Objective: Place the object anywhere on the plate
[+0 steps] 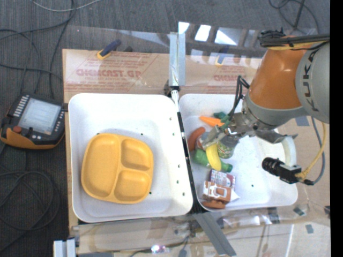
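Note:
A yellow plate (117, 167) with three compartments lies in the left bin (128, 103). In the right bin (257, 191) is a pile of toy foods: an orange carrot (210, 120), a red sausage (195, 136), a yellow banana (213, 157), green pieces (200, 157) and a small greenish can (226, 148). My gripper (228, 134) hangs low over this pile, right above the can and beside the banana. The wrist hides what lies directly under it.
A small brown and white carton (219, 188) lies at the front of the right bin. The ridge between the two bins (183, 143) runs just left of the pile. A black cable connector (275, 166) hangs over the right bin's right side.

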Tool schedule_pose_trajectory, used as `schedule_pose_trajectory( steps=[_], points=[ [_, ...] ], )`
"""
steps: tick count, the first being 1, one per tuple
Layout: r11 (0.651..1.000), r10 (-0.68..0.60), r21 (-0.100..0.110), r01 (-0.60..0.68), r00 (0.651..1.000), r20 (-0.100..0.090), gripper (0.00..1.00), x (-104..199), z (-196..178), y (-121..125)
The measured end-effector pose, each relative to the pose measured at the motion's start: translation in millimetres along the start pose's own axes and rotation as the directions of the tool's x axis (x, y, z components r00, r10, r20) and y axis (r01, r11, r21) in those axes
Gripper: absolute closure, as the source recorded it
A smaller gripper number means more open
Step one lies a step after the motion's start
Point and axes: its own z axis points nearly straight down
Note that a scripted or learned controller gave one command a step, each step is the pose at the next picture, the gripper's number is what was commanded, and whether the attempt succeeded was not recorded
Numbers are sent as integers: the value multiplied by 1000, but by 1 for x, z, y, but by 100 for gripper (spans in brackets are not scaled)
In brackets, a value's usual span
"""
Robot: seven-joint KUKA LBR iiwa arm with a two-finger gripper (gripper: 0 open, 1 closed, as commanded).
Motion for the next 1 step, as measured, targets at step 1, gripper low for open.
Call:
schedule_pose_trajectory(
  steps=[1],
  points=[
    [988, -154, 1, 154, 988, 0, 100, 85, 46, 22]
  ],
)
